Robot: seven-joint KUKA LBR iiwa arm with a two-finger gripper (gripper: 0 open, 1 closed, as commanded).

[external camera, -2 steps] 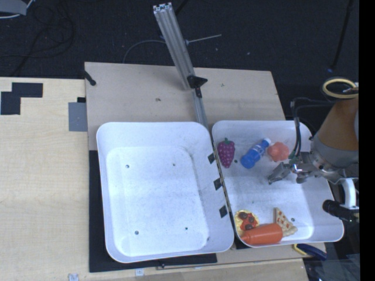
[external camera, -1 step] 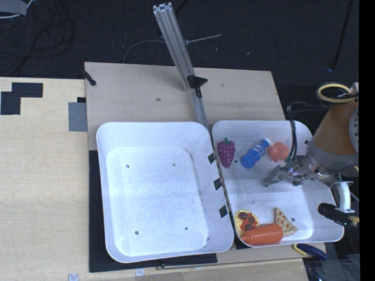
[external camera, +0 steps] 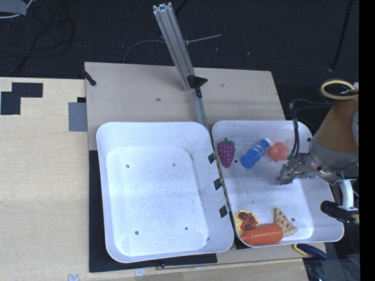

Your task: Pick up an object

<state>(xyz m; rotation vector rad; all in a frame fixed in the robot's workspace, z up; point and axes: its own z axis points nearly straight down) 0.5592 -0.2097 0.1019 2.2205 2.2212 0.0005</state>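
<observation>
Right, gripper (external camera: 286,176): hovering low in the right bin (external camera: 328,236); open or closed, I cannot tell.
Nearest object: orange ball (external camera: 279,151), sitting just beside the blue bottle (external camera: 254,154).
Handling: probably light, round, slippery; I'm favouring pinching across its middle.

White bins (external camera: 111,151); purple grapes (external camera: 226,151); blue bottle (external camera: 254,154); orange-red ball (external camera: 279,151); red-orange sausage (external camera: 262,234); arm (external camera: 338,134) orange band.

Left white bin (external camera: 155,192) is set beside the right white bin (external camera: 263,183), clipped together along the shared edge. An aluminium extrusion bar (external camera: 176,43) is laid at a slant behind them. Black cables (external camera: 35,10) are strewn on the dark floor.
</observation>
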